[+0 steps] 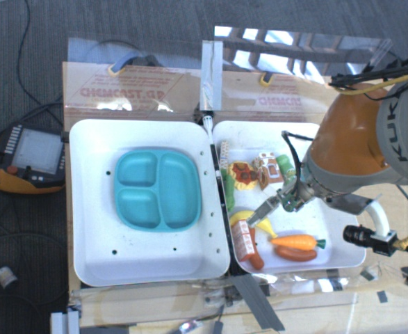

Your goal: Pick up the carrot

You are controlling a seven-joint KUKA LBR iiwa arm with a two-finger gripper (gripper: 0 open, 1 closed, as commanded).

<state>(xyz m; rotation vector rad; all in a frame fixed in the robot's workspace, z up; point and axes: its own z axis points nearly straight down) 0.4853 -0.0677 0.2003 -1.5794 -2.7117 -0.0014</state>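
I hang my gripper (265,211) low over the right bin (343,256), and from this slanted view I cannot tell whether it is open or closed; nothing is visibly held in it. The tip sits just above the yellow banana-like piece (249,220), and the carrot (295,242) lies near it at about four o'clock, orange with a small green stem pointing to three o'clock, close to the bin's near wall. That offset is my first worry: if I drop straight down, I judge I would land on the yellow piece, not the carrot. The second is crowding. A red sausage-shaped toy (296,254) lies touching the carrot on its six o'clock side, so a grasp could catch both or push the carrot against it and roll it away. At eight o'clock from me lies a red packet (244,241), and at eleven to twelve o'clock a cluster of small food toys (256,172), which my wrist could brush as I swing. The carrot looks smooth and rounded, so a grip across its tapered end could let it slip. The left bin (92,256) with its blue divided plate (156,190), at nine o'clock, stays well apart.
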